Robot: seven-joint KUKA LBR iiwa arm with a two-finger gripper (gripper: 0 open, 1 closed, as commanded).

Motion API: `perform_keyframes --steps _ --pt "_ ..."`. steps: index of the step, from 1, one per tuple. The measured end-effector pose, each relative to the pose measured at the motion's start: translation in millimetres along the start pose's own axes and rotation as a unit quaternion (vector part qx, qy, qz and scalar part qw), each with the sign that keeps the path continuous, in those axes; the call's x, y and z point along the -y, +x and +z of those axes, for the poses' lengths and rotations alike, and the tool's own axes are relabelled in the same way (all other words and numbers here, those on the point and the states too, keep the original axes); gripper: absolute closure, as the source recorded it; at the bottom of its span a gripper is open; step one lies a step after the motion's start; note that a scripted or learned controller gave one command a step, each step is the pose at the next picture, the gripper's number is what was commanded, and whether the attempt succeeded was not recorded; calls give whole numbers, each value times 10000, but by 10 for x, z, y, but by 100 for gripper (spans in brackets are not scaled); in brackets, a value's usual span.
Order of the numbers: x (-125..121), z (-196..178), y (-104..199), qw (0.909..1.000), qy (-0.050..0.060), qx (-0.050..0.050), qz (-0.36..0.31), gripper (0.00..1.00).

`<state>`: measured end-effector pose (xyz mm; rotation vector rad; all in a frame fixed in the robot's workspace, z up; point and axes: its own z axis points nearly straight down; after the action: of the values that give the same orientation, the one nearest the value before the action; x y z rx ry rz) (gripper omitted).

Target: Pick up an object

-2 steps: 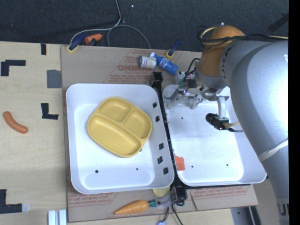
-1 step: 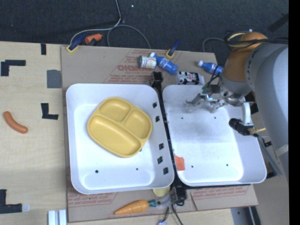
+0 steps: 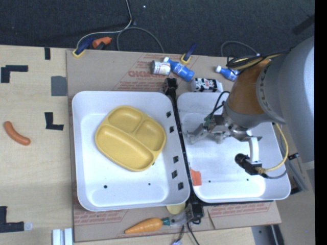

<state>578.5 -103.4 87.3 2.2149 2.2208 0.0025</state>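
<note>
So the obvious pick here is the yellow three-compartment plastic plate point(image 3: 131, 137), sitting flat in the middle of the left white bin point(image 3: 82, 152). The gripper point(image 3: 196, 134) is low in the right white bin point(image 3: 276, 190), near the divider side, and I can't tell whether its fingers are spread or pressed together. Nothing visibly between them. A small orange scrap point(image 3: 195, 177) lies near that bin's front left corner. Looks like the reach/descend step to me; next it needs something lined up under the fingers. Plenty of bare floor in the right bin, but the wall's close.
</note>
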Motion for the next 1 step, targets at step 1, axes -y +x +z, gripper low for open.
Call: perform_keyframes --steps 1 --pt "-509 15 82 10000 4 -5 1 0"
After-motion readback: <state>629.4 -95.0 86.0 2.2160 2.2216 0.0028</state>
